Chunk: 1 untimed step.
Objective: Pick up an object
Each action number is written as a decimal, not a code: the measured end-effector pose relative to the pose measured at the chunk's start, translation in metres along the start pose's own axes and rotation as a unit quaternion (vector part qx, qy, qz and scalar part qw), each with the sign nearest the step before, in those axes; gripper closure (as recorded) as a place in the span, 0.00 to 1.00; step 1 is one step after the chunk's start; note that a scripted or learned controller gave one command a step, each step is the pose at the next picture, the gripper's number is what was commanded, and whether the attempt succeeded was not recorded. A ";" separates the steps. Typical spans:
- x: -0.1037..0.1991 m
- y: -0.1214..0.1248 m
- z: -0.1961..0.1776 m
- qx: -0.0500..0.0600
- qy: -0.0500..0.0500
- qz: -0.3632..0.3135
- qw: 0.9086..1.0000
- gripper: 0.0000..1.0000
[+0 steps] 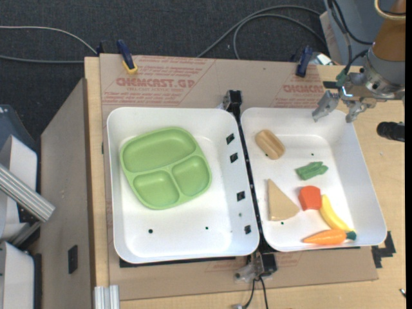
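Carrot (327,237) in right bin (360,166), green tray (166,167) in left bin (122,192), gripper (338,109) spread, unladen.

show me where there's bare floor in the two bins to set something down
Left bin: a bare strip in front of the green divided plate.
Right bin: bare at the back, beyond the bread roll and green beans.
Crowded: front right, where cheese wedge, red block, banana and carrot cluster.
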State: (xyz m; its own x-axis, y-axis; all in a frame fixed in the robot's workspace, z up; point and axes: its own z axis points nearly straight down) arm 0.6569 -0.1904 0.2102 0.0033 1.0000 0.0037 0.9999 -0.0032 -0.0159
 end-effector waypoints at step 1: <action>0.001 0.003 -0.010 -0.008 -0.002 -0.002 1.000 0.00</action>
State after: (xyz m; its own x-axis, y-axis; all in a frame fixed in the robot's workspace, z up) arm 0.6599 -0.1895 0.2204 -0.0004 1.0000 0.0005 1.0000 0.0004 -0.0005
